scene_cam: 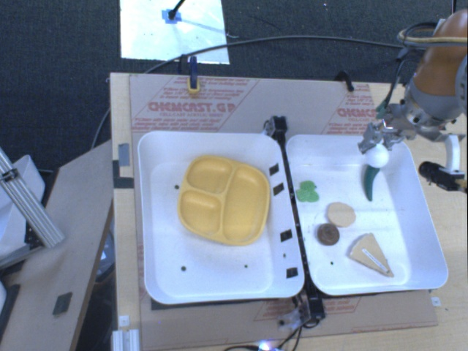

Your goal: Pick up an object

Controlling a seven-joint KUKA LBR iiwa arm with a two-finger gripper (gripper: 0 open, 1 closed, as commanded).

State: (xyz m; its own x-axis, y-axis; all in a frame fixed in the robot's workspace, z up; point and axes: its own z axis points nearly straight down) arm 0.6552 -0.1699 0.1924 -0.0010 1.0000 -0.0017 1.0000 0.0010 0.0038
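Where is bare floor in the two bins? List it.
Left bin: bare strips around the yellow tray, widest along the near edge. Right bin: bare behind the green piece; crowded around the cookie, tan disc and wedge.

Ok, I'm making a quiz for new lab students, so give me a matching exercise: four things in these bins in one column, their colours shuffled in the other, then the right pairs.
Things:
1. divided tray in the left bin
2. leafy piece near the divider of the right bin
3. round cookie
4. wedge at the near side of the right bin

Colours:
A. dark brown
B. tan with a pale face
C. yellow
D. green

Pairs: 1-C, 2-D, 3-A, 4-B
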